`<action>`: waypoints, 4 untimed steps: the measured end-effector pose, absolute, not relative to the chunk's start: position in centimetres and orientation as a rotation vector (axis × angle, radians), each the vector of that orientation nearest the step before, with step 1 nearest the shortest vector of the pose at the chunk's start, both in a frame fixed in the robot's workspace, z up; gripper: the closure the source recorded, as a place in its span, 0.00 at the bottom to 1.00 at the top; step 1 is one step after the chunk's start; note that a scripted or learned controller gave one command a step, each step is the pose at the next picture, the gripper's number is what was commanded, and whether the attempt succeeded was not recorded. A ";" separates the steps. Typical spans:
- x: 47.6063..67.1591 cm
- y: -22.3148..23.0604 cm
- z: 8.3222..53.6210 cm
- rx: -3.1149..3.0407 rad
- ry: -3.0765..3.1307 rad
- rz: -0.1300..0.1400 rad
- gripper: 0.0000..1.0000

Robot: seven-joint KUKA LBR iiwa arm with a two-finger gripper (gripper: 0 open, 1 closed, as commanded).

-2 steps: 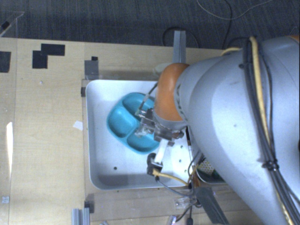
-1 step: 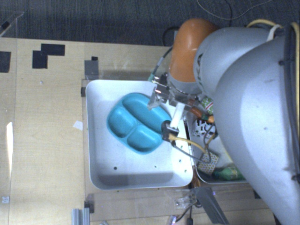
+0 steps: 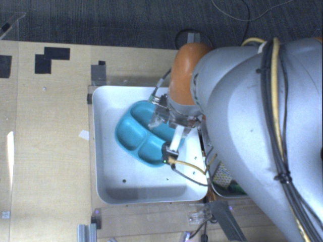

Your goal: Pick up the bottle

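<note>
The gripper point(image 3: 157, 113) hung low over a blue divided dish point(image 3: 132, 135) in the white bin point(image 3: 108, 180) — clenched or released, I couldn't tell.

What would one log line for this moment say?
claw: over blue dish | blue dish: in white bin | arm: reaching from right

Dark carpet point(image 3: 101, 14) beyond pale bench point(image 3: 50, 150)
</note>
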State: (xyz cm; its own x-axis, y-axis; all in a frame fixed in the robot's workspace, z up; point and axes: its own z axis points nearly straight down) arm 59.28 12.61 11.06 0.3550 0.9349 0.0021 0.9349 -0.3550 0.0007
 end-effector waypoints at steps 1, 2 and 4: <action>66.9 18.9 12.4 -2.688 -1.625 0.001 0.00; 67.0 22.9 8.8 -2.667 -1.664 0.025 0.00; 58.1 23.6 10.6 -2.997 -0.932 -0.040 1.00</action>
State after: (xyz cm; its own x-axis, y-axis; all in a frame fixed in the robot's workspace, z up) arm 58.10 23.64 10.55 0.8235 0.5668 0.0250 0.5669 -0.8238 0.0050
